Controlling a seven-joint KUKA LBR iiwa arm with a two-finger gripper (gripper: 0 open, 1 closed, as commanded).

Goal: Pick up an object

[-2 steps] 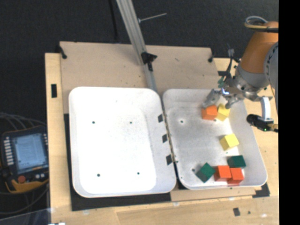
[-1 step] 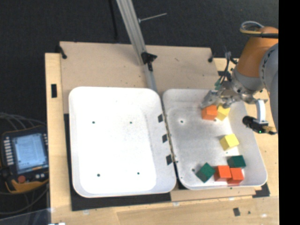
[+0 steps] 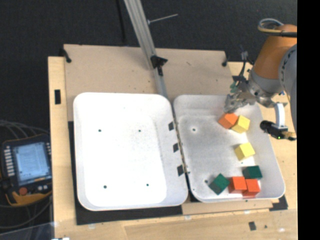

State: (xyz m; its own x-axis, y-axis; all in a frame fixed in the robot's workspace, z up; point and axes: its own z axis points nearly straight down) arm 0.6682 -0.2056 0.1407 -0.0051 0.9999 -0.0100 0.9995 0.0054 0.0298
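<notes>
arm [image 3: 280, 64]: grey casing | orange band above wrist | pincer [image 3: 234, 102]: grey metal, small cables

A workbench on a dark floor

The wooden bench [image 3: 57, 134] stands on dark carpet-like floor [image 3: 50, 14]. A metal pole [image 3: 142, 31] slants up from the bench's far edge. Left of the bench lies a handheld control pendant [image 3: 27, 166] with a lit screen, cables trailing beside it.

A grey handheld control pendant [image 3: 27, 166] with lit screen sits at nine o'clock. A slanted aluminium pole [image 3: 142, 31] stands at twelve o'clock.
</notes>
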